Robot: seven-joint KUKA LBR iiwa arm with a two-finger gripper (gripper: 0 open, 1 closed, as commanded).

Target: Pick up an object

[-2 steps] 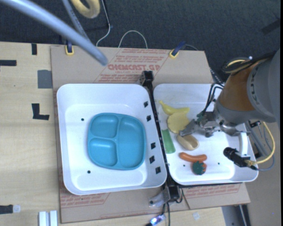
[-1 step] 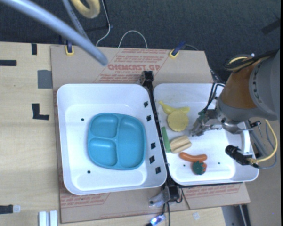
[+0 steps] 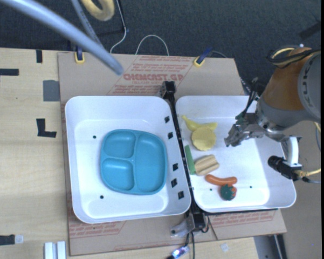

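The right bin (image 3: 259,161) holds several toy foods along its left side: a yellow banana (image 3: 189,123), a yellow round piece (image 3: 204,137), a green stick (image 3: 189,158), a tan hot dog bun (image 3: 205,164), an orange-red sausage (image 3: 221,179) and a red and green strawberry (image 3: 228,192). My gripper (image 3: 234,136) hangs over the right bin's middle, just right of the yellow round piece. Nothing shows between its fingers.
The left bin (image 3: 81,117) bears a blue divided plate (image 3: 133,161). A black divider (image 3: 175,139) runs between the bins. The arm's orange band (image 3: 285,85) and grey wrist stand over the right bin's right edge. A grey pole (image 3: 59,23) crosses the upper left.
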